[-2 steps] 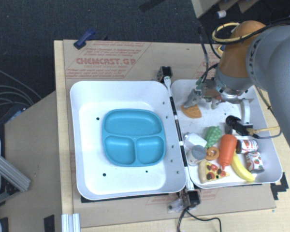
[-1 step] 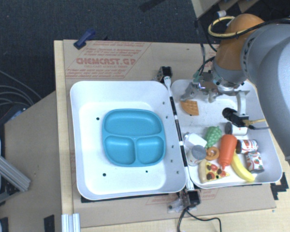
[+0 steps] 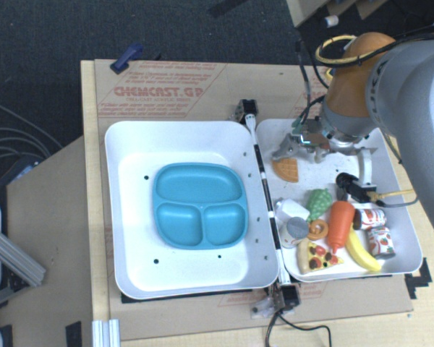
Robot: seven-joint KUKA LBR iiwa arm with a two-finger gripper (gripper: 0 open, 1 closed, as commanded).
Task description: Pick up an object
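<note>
Grey jaws (image 3: 298, 144) hover above brown croissant (image 3: 286, 168).

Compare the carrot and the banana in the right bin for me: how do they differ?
The carrot is orange with a thick body; the banana is yellow, slimmer and curved. The carrot stands nearly upright in the view, while the banana runs at a slant toward the bin's lower right corner. The carrot lies next to the green item; the banana lies under the red and white cans. Both are toy foods lying in the right bin.

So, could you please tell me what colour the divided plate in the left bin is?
Light blue; the divided plate shows in the camera view.
</note>
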